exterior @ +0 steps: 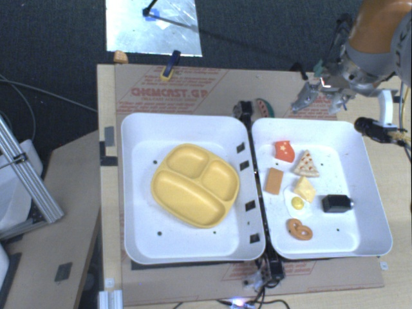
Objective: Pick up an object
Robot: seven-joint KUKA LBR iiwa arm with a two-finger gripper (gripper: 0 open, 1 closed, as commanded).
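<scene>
Camera view shows the pincer (313,98) spread apart and holding nothing above the right bin (367,166), so picking remains undone.

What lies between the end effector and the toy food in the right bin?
Nothing visible. The end effector hovers above the bench just past the right bin's far rim. The red piece and the pizza slice lie nearest it on the bin floor, uncovered and apart from each other.
</scene>
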